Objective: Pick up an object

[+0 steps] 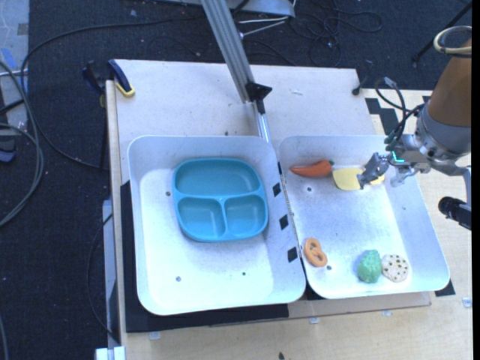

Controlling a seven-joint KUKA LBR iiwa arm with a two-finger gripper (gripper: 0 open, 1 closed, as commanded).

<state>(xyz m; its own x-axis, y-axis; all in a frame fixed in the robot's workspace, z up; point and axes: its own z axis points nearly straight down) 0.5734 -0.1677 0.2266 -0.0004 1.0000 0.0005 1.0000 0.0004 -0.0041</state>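
Two white bins sit side by side on the tabletop. The left bin holds a blue tray with three compartments. In the right bin, the tool at the upper right touches a yellow piece; whether it is spread or pinching I cannot tell. A carrot lies just left of the yellow piece. Lower down lie a pretzel, a green lump and a cookie.
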